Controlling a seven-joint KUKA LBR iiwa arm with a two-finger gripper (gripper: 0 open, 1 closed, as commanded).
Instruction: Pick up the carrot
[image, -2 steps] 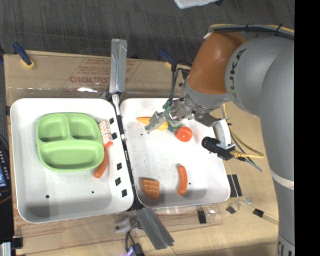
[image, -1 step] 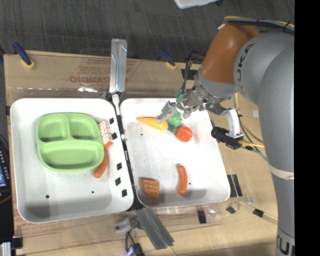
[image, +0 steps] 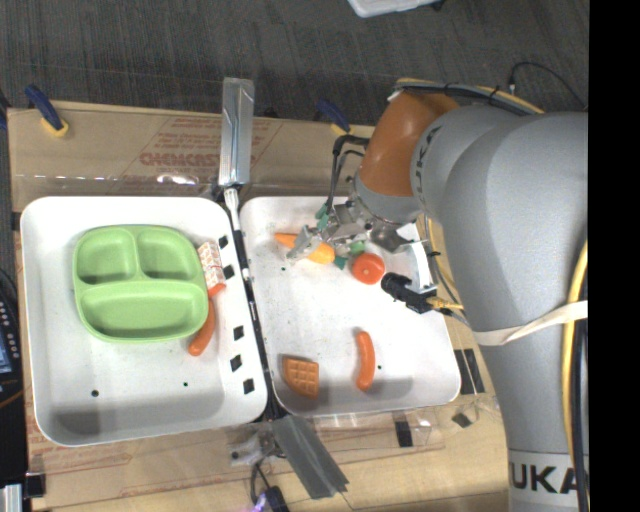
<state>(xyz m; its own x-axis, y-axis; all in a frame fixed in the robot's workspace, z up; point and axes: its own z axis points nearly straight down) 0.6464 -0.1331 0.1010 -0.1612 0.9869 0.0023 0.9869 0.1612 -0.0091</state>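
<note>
The jaws (image: 322, 238) hang low over the back part of the right bin (image: 425, 385), close to its far wall, and whether they are spread or pressed together cannot be told, because the metal parts blur into the toys under them. Just left of them lies the carrot (image: 287, 240), a small orange piece on the bin floor, close to the jaws; whether it touches them cannot be made out. Directly below the jaws sits a yellow toy (image: 322, 255), and just to its right a red tomato (image: 368, 268) with a green stem end. Nearer the front of the same bin a red-orange sausage (image: 365, 360) lies lengthwise, and to its left a brown waffle (image: 301, 375) rests near the front wall.

The grey arm (image: 500, 220), with its orange band (image: 395, 150) above the wrist, comes in from the right and covers that bin's right rim.

In the left bin (image: 60, 400) a green divided plate (image: 138, 283) takes up the back half. A second sausage (image: 203, 335) leans by the plate's right edge, and a small patterned packet (image: 210, 262) lies just above it. Both bins stand on the table (image: 120, 145), which is covered with cardboard.
</note>
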